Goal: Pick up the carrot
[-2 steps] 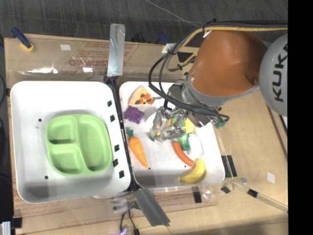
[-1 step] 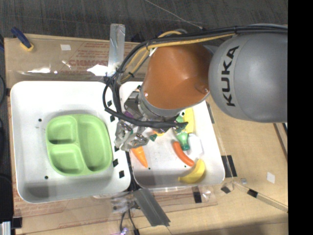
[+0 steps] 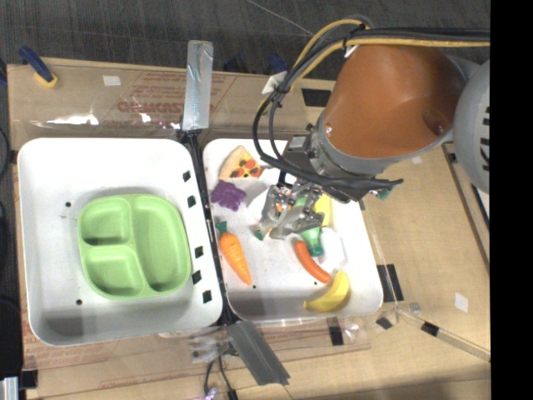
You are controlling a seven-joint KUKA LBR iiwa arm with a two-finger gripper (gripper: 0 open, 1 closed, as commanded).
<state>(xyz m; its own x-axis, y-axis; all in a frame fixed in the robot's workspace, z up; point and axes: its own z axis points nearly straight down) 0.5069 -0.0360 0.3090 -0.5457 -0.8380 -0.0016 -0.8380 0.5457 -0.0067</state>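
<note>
Two white bins (image 3: pixel 33 223) rest on tan bench (image 3: pixel 433 248) over dark carpet (image 3: pixel 125 7); jaws' state unclear.

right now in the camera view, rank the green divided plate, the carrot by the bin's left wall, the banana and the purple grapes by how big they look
1. Green divided plate, by far the largest.
2. Carrot and banana: they look alike in size, so I won't rank them.
3. Purple grapes, the smallest.
</note>
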